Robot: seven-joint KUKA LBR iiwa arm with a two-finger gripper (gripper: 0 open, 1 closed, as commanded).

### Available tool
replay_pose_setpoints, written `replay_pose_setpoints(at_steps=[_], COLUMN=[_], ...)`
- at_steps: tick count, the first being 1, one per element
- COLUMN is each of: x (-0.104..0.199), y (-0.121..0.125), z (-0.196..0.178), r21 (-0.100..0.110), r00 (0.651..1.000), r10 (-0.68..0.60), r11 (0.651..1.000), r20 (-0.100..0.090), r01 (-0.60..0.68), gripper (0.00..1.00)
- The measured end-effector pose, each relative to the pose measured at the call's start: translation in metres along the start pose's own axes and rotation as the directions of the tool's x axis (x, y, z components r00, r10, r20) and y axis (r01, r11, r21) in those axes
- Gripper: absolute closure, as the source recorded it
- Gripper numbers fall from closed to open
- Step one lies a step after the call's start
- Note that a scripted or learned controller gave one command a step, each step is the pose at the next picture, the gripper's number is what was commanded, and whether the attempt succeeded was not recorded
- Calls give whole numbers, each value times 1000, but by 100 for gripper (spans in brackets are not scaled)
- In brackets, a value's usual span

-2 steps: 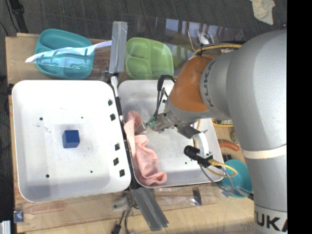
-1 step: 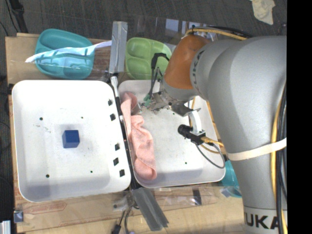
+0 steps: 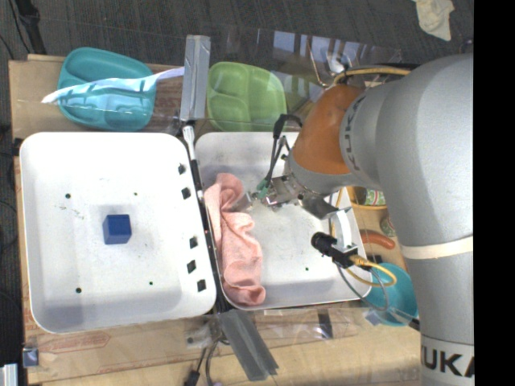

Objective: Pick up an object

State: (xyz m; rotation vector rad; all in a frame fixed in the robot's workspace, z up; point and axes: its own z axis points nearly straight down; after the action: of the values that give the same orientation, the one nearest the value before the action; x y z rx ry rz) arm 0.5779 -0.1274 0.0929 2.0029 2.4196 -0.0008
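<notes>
- the gripper (image 3: 269, 195) hangs low in the right bin (image 3: 322, 292), its tip just beside the upper end of a pink cloth (image 3: 238, 244); whether the tip touches the cloth cannot be told, nor whether the fingers are apart or together.
- the pink cloth lies crumpled along the right bin's left wall, running from near the bin's middle down to its front corner.
- behind the gripper, the arm's orange band (image 3: 326, 131) and broad grey body (image 3: 418, 151) cover the right bin's far right side; a black cable (image 3: 278, 139) loops above the wrist.
- a small blue cube (image 3: 117, 228) sits alone on the floor of the left bin (image 3: 48, 159), well apart from the gripper.
- beyond the bins, on the wooden surface (image 3: 121, 348), a teal scoop-shaped tray (image 3: 105, 91) rests behind the left bin and a green tray (image 3: 245, 95) behind the right.
- a crumpled pale rag (image 3: 432, 10) lies on the dark floor at the top right.
</notes>
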Motion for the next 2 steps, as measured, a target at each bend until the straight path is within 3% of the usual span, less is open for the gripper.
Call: replay_pose_setpoints(at_steps=[1,2], x=[22,24], y=[55,-8], z=[0,-16], r21=[-1,3], r00=[998,999], r10=[-68,-53], r11=[998,999], r20=[2,-2], r01=[68,53], gripper=[0,0])
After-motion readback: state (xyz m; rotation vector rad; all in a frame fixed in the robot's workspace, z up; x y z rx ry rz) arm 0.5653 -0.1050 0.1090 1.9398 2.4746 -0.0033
